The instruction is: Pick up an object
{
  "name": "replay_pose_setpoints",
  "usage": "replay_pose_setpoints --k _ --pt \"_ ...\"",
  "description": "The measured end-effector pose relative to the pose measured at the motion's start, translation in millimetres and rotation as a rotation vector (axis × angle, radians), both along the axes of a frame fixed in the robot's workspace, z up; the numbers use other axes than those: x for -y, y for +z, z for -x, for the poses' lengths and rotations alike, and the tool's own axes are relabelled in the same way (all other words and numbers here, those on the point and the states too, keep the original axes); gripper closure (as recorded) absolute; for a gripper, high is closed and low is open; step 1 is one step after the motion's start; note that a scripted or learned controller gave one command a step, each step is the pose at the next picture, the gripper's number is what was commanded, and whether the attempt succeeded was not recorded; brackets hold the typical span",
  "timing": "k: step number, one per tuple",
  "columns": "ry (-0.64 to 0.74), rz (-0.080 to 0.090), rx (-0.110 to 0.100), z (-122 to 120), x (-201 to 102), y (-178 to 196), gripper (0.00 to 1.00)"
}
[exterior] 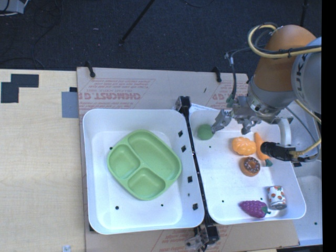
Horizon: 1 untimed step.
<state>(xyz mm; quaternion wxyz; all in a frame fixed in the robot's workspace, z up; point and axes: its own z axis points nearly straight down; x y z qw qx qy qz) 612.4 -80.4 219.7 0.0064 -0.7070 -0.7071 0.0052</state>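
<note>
Green ball (204, 133) lies near right bin's (294, 193) far-left corner; gripper (234, 121) spread apart just beside it, grasping nothing.

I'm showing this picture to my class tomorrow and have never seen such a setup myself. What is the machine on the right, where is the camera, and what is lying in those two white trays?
The camera is fixed above the bench, looking down at a slant. On the right is a grey robot arm with an orange band; its gripper hangs over the right bin, next to a green ball. That bin also holds an orange fruit, a carrot, a doughnut, purple grapes and a small can. The left bin holds a green divided plate. Nothing is visibly gripped.
</note>
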Motion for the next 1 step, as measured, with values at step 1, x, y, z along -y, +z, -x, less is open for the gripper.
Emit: replay_pose_setpoints --k 1 --pt "0.001 0.001 0.013 -2.5 0.2 7.5 0.0"
